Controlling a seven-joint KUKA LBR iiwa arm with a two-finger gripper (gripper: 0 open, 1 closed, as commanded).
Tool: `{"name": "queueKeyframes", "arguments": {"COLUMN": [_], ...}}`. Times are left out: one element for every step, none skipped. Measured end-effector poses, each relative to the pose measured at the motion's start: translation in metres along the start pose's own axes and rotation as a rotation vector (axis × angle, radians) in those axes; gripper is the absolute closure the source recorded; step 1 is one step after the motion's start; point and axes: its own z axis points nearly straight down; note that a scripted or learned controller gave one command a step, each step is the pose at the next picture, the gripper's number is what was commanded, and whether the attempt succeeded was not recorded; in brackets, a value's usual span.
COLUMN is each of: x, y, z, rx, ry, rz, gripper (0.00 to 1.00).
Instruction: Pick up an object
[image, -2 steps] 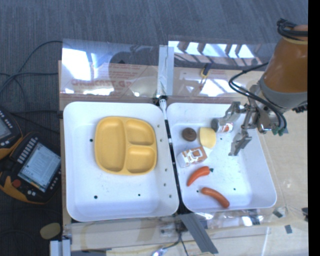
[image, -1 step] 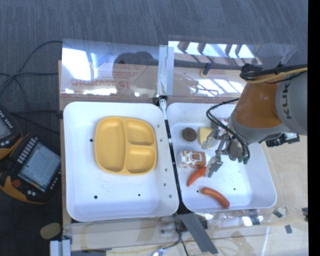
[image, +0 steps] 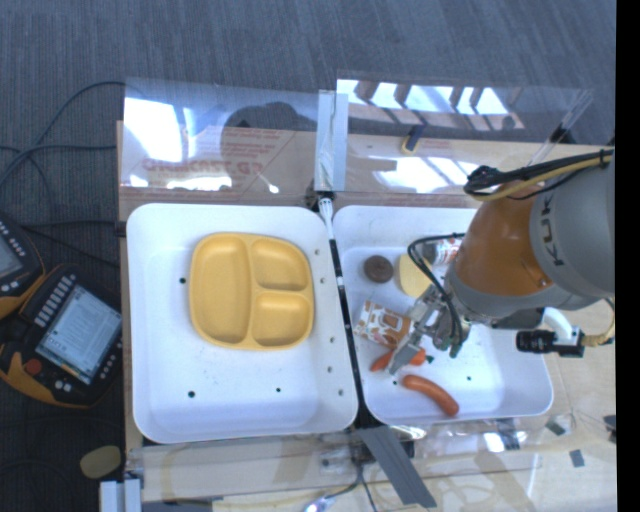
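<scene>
Two white bins sit side by side; in the right bin (image: 520, 395), the gripper (image: 418, 350) hangs over a carrot (image: 385, 360), finger state unclear.

Bench (image: 590, 395): wooden surface, two shallow white bins side by side on it, touching along their inner edges. Left bin (image: 160, 400). Right bin (image: 520, 395). Clear panels (image: 230, 135) stand at the far edge behind both bins.

dark grey carpet (image: 200, 40), black cables (image: 40, 150); sunlit bench (image: 590, 400)
</scene>
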Motion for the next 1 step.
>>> {"name": "queueKeyframes", "arguments": {"x": [-0.0039], "y": [-0.0004], "z": [-0.0135], "rx": [-0.001], "ry": [-0.010], "rz": [0.003], "gripper": [1.00]}}
